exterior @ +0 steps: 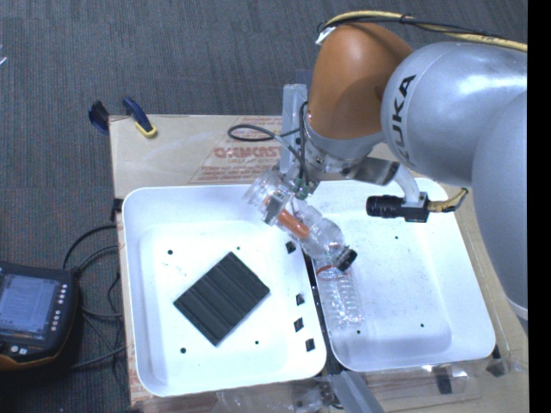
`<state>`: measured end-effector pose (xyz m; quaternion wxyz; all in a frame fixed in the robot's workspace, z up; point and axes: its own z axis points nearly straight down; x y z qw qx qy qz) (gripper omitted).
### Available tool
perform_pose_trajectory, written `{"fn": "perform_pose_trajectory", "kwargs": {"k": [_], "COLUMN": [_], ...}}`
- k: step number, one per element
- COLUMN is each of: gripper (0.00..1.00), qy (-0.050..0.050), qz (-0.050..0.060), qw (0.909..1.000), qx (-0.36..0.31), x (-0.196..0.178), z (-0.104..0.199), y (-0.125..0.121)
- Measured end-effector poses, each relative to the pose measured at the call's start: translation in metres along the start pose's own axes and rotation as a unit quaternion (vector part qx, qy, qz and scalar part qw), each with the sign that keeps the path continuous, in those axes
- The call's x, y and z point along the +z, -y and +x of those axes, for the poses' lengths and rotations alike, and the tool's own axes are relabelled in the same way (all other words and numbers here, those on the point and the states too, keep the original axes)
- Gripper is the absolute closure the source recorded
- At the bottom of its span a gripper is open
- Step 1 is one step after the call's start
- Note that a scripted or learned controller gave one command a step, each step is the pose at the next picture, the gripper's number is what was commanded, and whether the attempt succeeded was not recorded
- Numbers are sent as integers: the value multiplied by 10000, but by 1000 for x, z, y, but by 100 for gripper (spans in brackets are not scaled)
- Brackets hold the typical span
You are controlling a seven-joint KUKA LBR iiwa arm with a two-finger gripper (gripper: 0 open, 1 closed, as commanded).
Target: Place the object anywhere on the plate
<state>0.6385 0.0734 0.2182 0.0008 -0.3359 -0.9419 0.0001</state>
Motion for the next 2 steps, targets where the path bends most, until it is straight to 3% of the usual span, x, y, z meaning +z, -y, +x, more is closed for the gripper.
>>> {"fn": "perform_pose_trajectory", "kwargs": {"k": [1, 2], "gripper": [100, 100], "qy": [-8, -4], "qz": [3, 7], "qw": [10000, 9999], "qx": [14, 164], "x": [-8, -42], "z": [-1, 78], "y": [0, -16]}}
